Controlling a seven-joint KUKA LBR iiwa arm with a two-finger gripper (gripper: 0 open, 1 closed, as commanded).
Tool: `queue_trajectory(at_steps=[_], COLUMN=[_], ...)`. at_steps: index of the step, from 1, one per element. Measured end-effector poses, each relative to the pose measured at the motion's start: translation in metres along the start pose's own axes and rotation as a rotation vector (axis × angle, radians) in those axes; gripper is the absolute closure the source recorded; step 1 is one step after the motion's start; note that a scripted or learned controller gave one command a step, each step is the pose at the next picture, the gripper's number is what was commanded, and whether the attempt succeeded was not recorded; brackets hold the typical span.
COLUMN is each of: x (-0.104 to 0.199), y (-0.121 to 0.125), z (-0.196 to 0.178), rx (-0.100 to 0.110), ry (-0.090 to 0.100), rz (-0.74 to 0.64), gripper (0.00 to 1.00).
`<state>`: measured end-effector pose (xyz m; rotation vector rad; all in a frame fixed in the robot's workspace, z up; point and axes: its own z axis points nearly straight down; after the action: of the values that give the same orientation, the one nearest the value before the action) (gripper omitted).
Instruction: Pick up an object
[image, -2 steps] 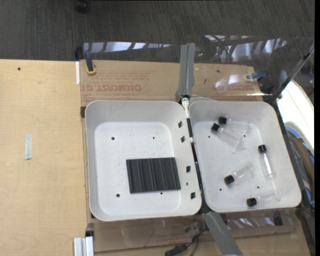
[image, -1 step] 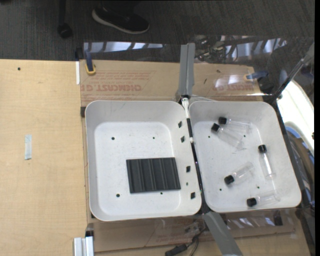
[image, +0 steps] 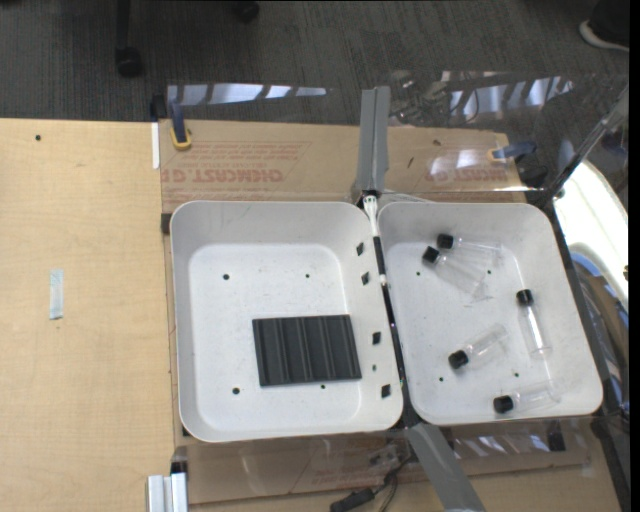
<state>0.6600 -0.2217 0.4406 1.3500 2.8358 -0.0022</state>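
Left bin (image: 200, 240) holds a black ribbed pad (image: 306, 350); right bin (image: 560, 270) holds several clear vials with black caps (image: 478, 349), scattered apart.

The one readable marking is red print on the cardboard sheet (image: 300, 160) lying along the top of the frame, just above the left white bin (image: 200, 225). The print runs upside down and mirrored; its larger line appears to spell "CHEMCEST". A smaller red line beside it is too blurred to read.
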Motion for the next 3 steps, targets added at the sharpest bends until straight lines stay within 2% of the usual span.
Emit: queue_trajectory(at_steps=[3], x=[0.0052], y=[-0.0065], z=[0.0002], rx=[0.000], ry=[0.000], rz=[-0.271], gripper=[1.00])
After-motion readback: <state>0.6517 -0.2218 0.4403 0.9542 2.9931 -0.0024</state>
